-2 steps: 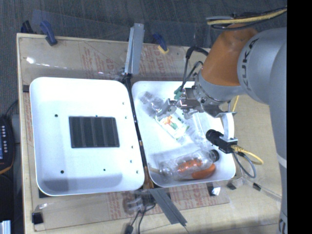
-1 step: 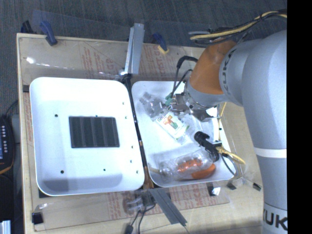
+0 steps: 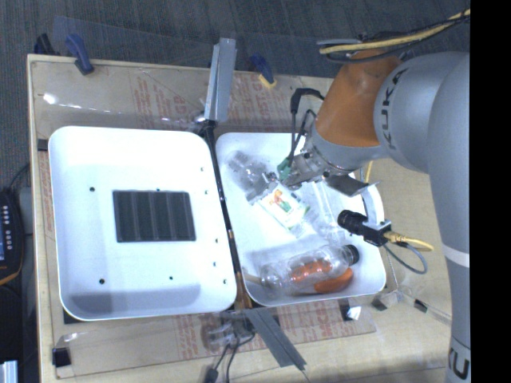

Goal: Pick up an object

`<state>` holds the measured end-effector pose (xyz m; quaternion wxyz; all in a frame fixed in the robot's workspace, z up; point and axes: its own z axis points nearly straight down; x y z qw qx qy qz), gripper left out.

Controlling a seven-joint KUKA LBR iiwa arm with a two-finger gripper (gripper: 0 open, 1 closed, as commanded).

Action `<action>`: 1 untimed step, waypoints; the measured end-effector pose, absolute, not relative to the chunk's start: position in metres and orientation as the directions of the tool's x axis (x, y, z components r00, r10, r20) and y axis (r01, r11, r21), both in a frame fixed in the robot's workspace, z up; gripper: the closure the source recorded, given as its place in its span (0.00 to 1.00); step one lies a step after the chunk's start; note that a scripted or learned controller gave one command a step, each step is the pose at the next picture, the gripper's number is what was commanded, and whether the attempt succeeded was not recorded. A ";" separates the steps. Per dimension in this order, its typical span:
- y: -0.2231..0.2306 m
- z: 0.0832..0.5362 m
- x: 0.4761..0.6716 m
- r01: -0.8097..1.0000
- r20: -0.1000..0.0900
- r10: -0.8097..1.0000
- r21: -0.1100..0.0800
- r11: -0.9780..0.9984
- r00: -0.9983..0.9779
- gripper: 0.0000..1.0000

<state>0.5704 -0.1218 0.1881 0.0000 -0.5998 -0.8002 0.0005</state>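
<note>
My gripper (image 3: 289,174) reaches down into the upper middle of the right bin (image 3: 371,282), below the arm's orange band. Its tip is close above a small white packet with orange and green print (image 3: 285,205), which lies tilted in the bin's middle. A crumpled clear plastic piece (image 3: 249,172) sits just left of the gripper. Along the bin's front lies a clear plastic bottle with orange contents (image 3: 307,270). Nothing can be seen held in the gripper.
The left bin (image 3: 80,166) holds a dark ribbed rectangle (image 3: 154,215) in its middle. A metal divider bar (image 3: 218,82) stands between the bins at the back. Blue clamps (image 3: 78,52) grip the bench's far edge. A black connector with a yellow cable (image 3: 363,224) hangs beside the right bin.
</note>
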 end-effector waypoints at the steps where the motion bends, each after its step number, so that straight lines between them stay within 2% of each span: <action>1: -0.145 0.158 0.551 0.961 0.001 0.962 -0.004 0.275 -0.275 0.00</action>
